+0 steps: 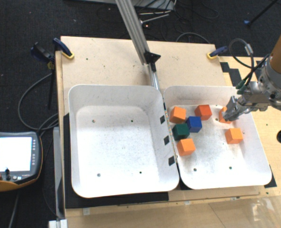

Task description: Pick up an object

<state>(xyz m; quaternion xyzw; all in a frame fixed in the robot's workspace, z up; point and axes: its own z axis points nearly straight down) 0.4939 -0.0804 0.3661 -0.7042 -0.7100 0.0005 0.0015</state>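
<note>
Several blocks lie in the right bin (254, 175). Toward its left side are an orange block (178, 113), a red-orange block (203, 111), a blue block (194, 123), a green block (180, 131) and another orange block (186, 146). A further orange block (234, 135) lies to the right. My gripper (231, 112) is low at the bin's upper right. It is right over a small orange block (222, 116), which it mostly hides. Whether the gripper touches that block cannot be made out.
The left bin (83, 103) adjoins the right one along a shared rim. A slanted metal pole (133, 25) runs from the top of the view down to that rim. A teach pendant (14, 161) sits at the far left, off the bench.
</note>
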